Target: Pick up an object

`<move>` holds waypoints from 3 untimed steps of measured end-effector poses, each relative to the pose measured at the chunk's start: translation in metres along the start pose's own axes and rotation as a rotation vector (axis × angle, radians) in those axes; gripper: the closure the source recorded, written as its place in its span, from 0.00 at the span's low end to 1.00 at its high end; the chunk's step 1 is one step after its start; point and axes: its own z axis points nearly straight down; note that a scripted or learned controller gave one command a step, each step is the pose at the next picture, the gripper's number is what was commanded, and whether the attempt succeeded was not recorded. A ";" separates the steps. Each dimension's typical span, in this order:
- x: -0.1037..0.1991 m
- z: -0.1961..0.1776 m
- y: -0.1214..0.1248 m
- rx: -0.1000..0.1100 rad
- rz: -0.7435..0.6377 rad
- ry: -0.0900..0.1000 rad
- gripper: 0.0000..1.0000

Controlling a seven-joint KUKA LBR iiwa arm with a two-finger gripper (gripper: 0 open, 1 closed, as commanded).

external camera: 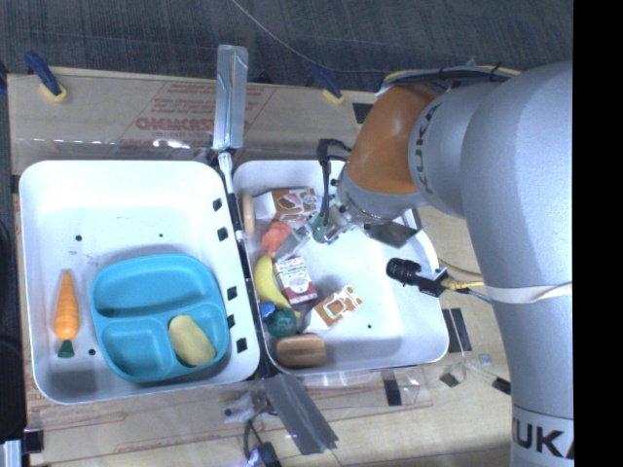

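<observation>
The right bin (419, 334) holds a heap of small items along its left side. Among them are a yellow banana (267, 280), a dark red carton (295, 280), a salmon-red piece (276, 236), a brown-and-white packet (338, 306), a printed packet (295, 202), a brown bun (299, 350) and a teal ball (283, 322). My gripper (319, 228) hangs low over the bin's upper middle, just right of the salmon-red piece and above the carton. The wrist hides its tips, and I see nothing clearly between them.
The left bin (39, 193) holds a blue divided plate (146, 300) with a yellow potato-like item (192, 341) in it, and a carrot (65, 309) beside it. A metal bar (230, 95) stands at the divider. The arm's bulk covers the right side.
</observation>
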 end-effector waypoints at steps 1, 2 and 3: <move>-0.017 0.015 0.018 0.001 -0.282 0.000 0.00; -0.020 0.021 0.039 0.033 0.011 0.027 0.00; -0.022 0.012 0.039 0.030 0.006 0.019 1.00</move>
